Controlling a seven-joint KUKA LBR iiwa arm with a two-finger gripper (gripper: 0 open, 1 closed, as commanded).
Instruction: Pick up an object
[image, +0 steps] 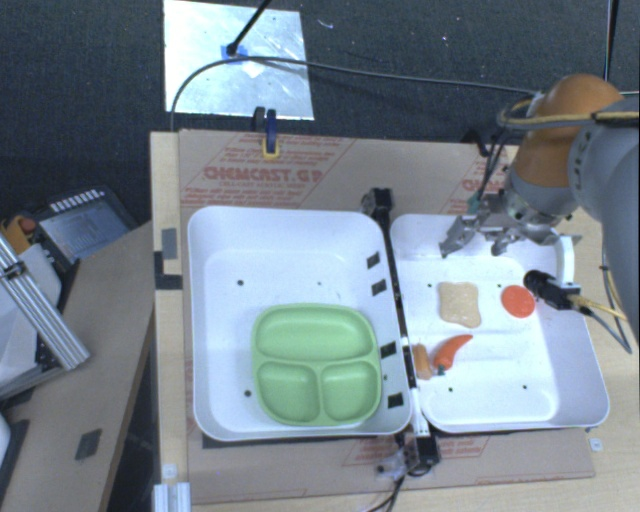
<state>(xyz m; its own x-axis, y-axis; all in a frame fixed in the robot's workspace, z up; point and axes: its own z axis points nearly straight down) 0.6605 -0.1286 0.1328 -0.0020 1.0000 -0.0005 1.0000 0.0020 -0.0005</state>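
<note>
The right bin (560, 400) holds a beige bread-like slice (459, 303), a red disc (517, 300), an orange-red pepper-shaped piece (451, 349) and a small brown-orange piece (421, 361) by its left wall. My gripper (474, 243) hangs over the far part of this bin, behind the beige slice and apart from it. Its fingers are spread open and nothing sits between them. The grey arm with its orange band (565, 125) comes in from the upper right.
A green three-compartment plate (315, 365) lies in the left bin (230, 250). A black divider (390, 290) runs between the two bins. A black part with a cable (548, 288) sticks out near the red disc.
</note>
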